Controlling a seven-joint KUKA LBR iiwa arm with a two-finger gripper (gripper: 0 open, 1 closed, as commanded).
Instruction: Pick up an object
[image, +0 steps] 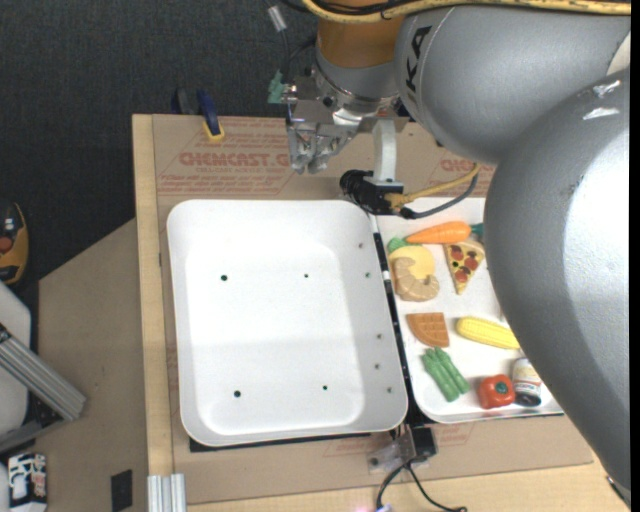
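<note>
Gripper (318, 150) top centre, above the bins; grip state unclear. Corn (487, 332), right bin (415, 395): light, stiff, slick. Pinch mid-length, across it.

Red block lettering runs along the far edge of the brown board (250, 150) that lies under both bins. It reads "CHEMCAST", with the letters after it hidden behind the gripper (312, 150). A smaller red line sits beneath it, too fine to read. On the grey arm (520, 70), near its orange band, part of a black letter shows, seemingly a "K".
</note>
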